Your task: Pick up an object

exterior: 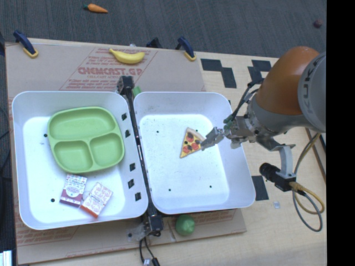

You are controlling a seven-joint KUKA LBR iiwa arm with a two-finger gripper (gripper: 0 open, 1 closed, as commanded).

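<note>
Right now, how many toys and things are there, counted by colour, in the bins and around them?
Green: 2, the divided plate and the ball
Yellow: 1, the banana
Orange: 1, the carrot
Mixed colours: 3, the pizza slice and two small packets
Total: 7

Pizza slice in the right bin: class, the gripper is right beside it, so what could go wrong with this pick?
1. The pizza slice lies flat on the bin floor, so the gripper may slide over it instead of gripping.
2. The approach comes from the slice's right edge; a nudge could push it toward the divider without lifting it.
</note>
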